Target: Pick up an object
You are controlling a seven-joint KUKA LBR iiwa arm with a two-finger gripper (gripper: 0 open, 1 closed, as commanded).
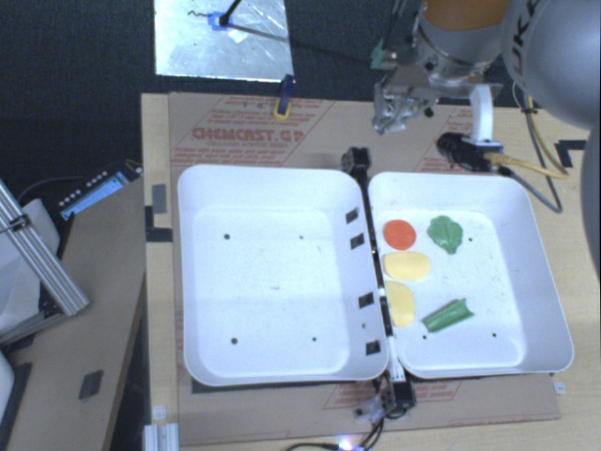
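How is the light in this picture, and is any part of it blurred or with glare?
Camera view: the light is even and soft; the two white bins look bright, nearly washed out, with weak shadows. The shiny sheet at the top reflects light unevenly. The claw and the arm above it are slightly blurred, while the orange disc and the green pieces stay fairly sharp.

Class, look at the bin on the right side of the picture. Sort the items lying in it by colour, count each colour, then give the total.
Orange-red: 1, the round disc
Yellow: 2, the upper yellow piece and the lower yellow piece
Green: 2, the leafy green piece and the long green piece
Total: 5
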